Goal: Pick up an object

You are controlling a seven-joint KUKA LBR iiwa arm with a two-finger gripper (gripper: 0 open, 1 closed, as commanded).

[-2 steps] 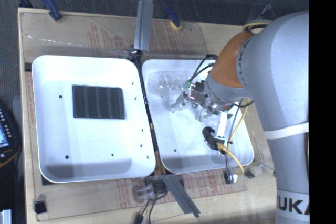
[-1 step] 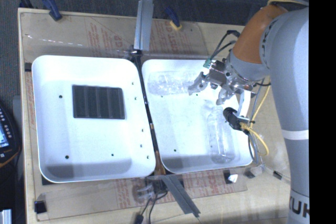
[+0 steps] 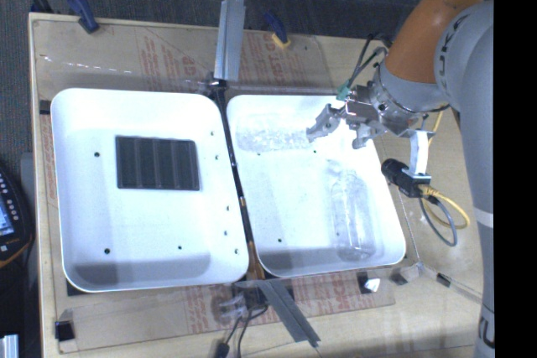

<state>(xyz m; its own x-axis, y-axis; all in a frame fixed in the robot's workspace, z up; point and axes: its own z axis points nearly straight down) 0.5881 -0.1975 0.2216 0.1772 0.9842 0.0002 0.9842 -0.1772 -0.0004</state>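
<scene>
Gripper (image 3: 342,128) spread wide, empty, over the right bin (image 3: 277,256). Clear bottle (image 3: 351,214) lies at its 6 o'clock, long axis 12-to-6.

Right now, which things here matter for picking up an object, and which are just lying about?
For the job:
- two-finger gripper, over the right white bin
- clear plastic bottle, lying in that bin
- clear crumpled plastic piece, same bin

Lying about:
- dark ribbed rectangular block, in the left white bin
- blue clamps on the bench edge
</scene>
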